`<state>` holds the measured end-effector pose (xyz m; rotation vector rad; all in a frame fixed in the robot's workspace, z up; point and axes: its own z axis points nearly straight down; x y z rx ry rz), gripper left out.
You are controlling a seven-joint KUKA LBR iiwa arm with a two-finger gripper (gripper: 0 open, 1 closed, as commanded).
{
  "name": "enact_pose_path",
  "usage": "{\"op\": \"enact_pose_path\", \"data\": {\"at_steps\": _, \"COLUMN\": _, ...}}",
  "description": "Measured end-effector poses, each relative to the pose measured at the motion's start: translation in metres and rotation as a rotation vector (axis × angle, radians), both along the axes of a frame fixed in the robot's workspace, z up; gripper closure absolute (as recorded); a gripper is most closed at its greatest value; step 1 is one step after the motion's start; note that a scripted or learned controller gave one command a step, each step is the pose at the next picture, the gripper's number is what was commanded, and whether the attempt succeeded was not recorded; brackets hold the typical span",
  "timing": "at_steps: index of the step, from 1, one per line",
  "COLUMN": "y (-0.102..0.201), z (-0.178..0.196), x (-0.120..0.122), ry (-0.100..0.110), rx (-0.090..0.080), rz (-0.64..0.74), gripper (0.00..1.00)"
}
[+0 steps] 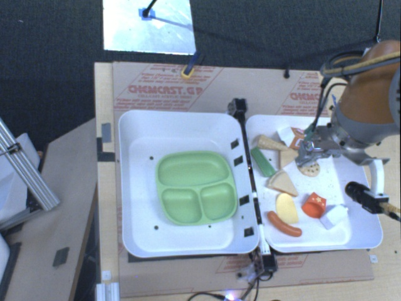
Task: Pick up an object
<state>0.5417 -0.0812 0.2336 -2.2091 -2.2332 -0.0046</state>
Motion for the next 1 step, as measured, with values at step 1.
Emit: {"op": "enact_pose_path", "data": {"at_steps": 1, "y": 0.0449, "z": -0.0089, "x": 0.0026, "ry": 0.001, "rx": 0.0, "rz": -0.002, "gripper": 1.0}}
